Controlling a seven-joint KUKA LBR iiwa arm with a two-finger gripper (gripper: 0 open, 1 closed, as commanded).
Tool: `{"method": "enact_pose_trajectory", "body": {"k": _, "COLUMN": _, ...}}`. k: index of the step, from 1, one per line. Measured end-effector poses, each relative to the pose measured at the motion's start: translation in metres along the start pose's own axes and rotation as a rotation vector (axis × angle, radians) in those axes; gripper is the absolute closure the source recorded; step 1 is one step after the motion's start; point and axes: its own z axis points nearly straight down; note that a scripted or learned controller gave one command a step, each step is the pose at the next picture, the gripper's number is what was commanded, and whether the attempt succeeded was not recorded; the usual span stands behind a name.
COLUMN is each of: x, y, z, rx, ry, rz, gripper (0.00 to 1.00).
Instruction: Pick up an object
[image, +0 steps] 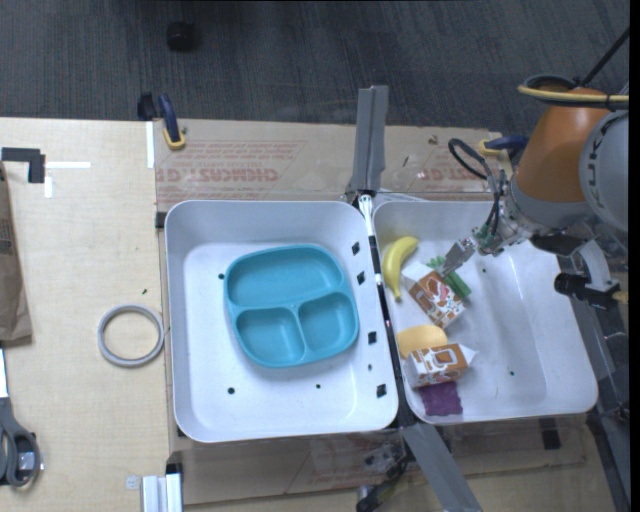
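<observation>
On the bench, two shallow white bins sit side by side. Left bin (190, 330) holds one blue divided tray (290, 305), three compartments, sitting near the middle with bare floor all round it.

Right bin (540, 340) holds the clutter, all packed along its left wall: yellow banana (397, 262), small orange-and-white carton (437, 297) with a green piece (457, 283) on its upper right, a yellow-orange round item (422, 338), a second printed carton (440, 362) touching it from below, and a purple piece (440, 400) at the near edge.

Banana's long axis runs roughly far-to-near, curved, lower tip just beside the divider wall between the bins. Upper carton is tilted diagonally.

Gripper (462, 252) hangs over the right bin's far-left part, just above the upper carton and to the right of the banana. Can't tell whether the fingers are spread or closed; nothing visibly between them.

Open room: right half of the right bin is bare floor, well apart from the objects. Objects on the left are crowded against the wall, several touching.

Outside the bins, on the left of the bench: grey tape ring (131, 334), scissors (18, 452) at the near-left edge.
</observation>
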Motion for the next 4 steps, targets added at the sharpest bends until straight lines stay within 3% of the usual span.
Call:
{"method": "enact_pose_trajectory", "body": {"k": 1, "x": 0.046, "y": -0.035, "z": 0.009, "rx": 0.016, "ry": 0.012, "rz": -0.009, "gripper": 0.00}}
{"method": "enact_pose_trajectory", "body": {"k": 2, "x": 0.044, "y": -0.036, "z": 0.000, "rx": 0.015, "ry": 0.011, "rz": -0.003, "gripper": 1.00}}
{"method": "enact_pose_trajectory", "body": {"k": 3, "x": 0.021, "y": -0.041, "z": 0.020, "rx": 0.018, "ry": 0.012, "rz": 0.108, "gripper": 1.00}}
{"method": "enact_pose_trajectory", "body": {"k": 4, "x": 0.021, "y": -0.041, "z": 0.020, "rx": 0.017, "ry": 0.012, "rz": 0.108, "gripper": 0.00}}
